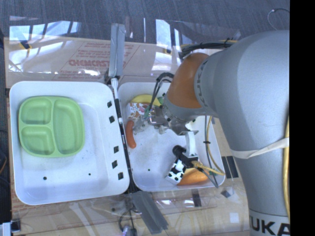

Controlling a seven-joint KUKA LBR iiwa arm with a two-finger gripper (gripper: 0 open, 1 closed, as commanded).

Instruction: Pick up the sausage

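Observation:
The sausage (130,133) is a short orange-red link lying lengthwise against the left wall of the right bin (152,178). My gripper (143,121) hangs low over that bin's upper left part, just right of and slightly above the sausage's upper end. Nothing is visible in its grasp. The grey arm with its orange band comes in from the right and hides much of the bin's right side.
A yellow banana (141,100) and a colourful printed item (136,110) lie at the right bin's back, beside the gripper. A black-and-white cow-patterned toy (174,172) and an orange item (192,178) sit at its front right. The left bin (93,176) holds a green divided plate (50,126).

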